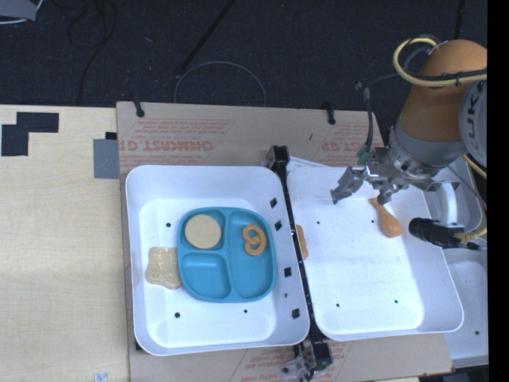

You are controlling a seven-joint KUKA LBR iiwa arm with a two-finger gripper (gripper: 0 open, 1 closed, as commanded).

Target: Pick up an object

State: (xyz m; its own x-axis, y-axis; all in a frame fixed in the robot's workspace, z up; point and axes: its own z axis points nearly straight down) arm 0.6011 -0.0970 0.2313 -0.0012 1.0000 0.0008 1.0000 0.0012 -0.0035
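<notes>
My gripper (pixel 367 188) hangs over the back of the right bin (pixel 358 293), open, with nothing between its fingers. Just right of it and slightly nearer lies an orange drumstick-shaped toy (pixel 388 220) on the bin floor, close to the right fingertip. A small orange piece (pixel 301 242) rests against the divider on the right bin's left side. In the left bin (pixel 151 325) a blue divided plate (pixel 215 281) carries a round tan cookie (pixel 202 231) and a pretzel (pixel 254 239). A pale slice of bread (pixel 163 267) lies beside the plate's left edge.
The grey arm with its orange band (pixel 441 94) reaches in from the right above the right bin's far corner. A black handle-like part (pixel 433 231) juts in at the bin's right rim. The black divider (pixel 290 245) runs between the bins.
</notes>
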